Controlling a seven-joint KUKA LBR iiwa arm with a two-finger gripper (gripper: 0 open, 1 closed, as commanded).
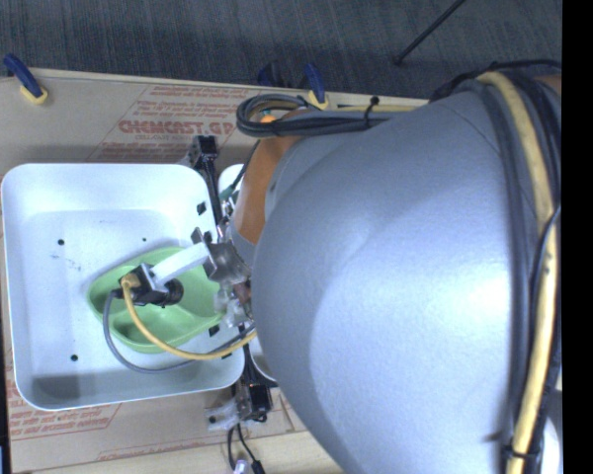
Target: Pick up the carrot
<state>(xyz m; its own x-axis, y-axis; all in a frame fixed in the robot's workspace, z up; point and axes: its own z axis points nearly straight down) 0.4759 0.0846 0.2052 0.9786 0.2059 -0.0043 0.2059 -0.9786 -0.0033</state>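
Grey arm [395, 294] leans over a green object [163, 326] in the left bin [40, 225]; tool [219, 267] open or closed, cannot tell.

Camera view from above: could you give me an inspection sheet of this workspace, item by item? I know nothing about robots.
Surface: brown board bench with red print, bearing a shallow white plastic bin on the view's left.
Job's things: nothing seen.
Clutter: a pale green rounded dish lies in the white bin, toward its right side.
Grippers: the wrist end of the big grey robot arm with an orange band hangs over the green dish.
Cables: a looped black cable bundle lies at the bench's far side, by the arm.
Surroundings: dark grey carpet floor; blue clamps on the bench's far edge.
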